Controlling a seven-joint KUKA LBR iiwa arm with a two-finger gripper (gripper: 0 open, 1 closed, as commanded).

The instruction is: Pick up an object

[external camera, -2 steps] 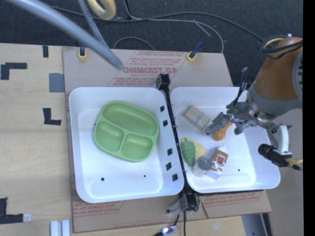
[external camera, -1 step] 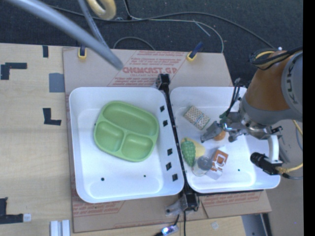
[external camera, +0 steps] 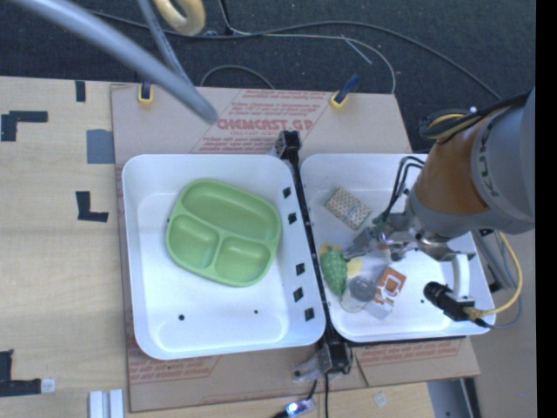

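Objects (external camera: 365,273) in right white bin (external camera: 435,325)

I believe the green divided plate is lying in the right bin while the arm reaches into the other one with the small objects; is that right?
Not quite: the camera view shows the green divided plate lying in the left bin. The arm reaches into the right bin, where the small objects are, among them a green item and a patterned packet.

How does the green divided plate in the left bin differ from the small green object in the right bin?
The pale green divided plastic plate is broad, flat and smooth, with three compartments; the small bumpy green object is far smaller, rounded and brighter green. The plate lies alone in the left white bin; the object sits crowded against the right white bin's left wall beside other items. Both are green.
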